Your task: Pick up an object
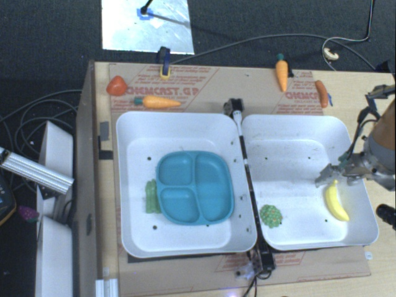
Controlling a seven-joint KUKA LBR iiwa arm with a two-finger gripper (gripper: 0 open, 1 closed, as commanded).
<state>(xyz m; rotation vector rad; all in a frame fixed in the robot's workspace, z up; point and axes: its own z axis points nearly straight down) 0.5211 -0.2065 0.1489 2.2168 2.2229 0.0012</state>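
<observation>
You are hovering the gripper (335, 176) at the banana (336, 202) in the right bin (297, 129).
It is lying near the bin's right wall, likely light, smooth plastic; take it across its middle. I cannot tell how the claw is standing.

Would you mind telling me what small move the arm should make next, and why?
Probably a short drop straight down onto the banana. The hand sits right above the banana's upper end in the right bin, and the broccoli lies well off to the side.
</observation>
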